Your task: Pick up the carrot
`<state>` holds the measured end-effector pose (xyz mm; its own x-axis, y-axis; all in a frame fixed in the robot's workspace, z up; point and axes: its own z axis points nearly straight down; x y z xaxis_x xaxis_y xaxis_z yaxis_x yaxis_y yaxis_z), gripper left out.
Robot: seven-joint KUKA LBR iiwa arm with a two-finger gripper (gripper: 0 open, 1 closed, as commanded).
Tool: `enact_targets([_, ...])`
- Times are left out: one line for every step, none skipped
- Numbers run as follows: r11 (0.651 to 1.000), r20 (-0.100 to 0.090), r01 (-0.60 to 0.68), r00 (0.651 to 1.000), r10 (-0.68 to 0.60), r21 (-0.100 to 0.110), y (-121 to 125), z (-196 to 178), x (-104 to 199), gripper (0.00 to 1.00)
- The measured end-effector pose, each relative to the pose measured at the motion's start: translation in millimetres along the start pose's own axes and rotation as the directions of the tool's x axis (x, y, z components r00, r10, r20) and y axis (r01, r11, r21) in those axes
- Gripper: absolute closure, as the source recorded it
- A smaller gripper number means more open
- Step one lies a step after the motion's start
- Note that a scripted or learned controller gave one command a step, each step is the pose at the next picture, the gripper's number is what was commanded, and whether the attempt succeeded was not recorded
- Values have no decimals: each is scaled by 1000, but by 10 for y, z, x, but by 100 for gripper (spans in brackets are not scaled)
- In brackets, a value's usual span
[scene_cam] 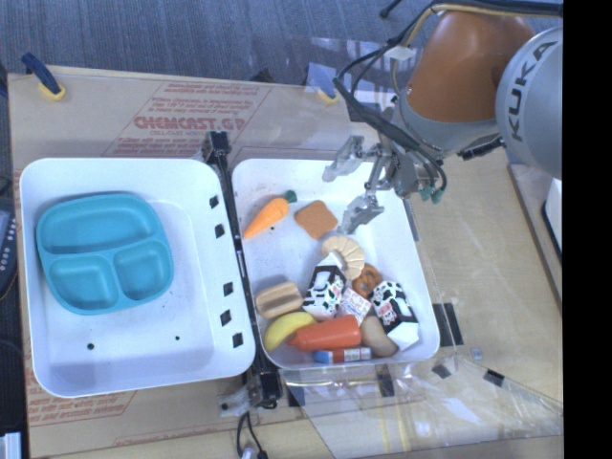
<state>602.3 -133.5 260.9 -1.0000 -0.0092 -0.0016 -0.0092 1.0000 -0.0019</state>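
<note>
Carrot [265, 216] is seen lying loose in the right bin [413, 247], upper left; gripper [348, 189] is held spread and empty nearby. The cracker [316, 219] alongside could be pinched by mistake.

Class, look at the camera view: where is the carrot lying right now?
The carrot lies in the right bin, near its upper left corner, just left of the brown cracker.
</note>
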Motion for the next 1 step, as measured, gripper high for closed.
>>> enact_targets([1000, -6, -15, 1000, 15, -3, 176, 898, -347, 0])
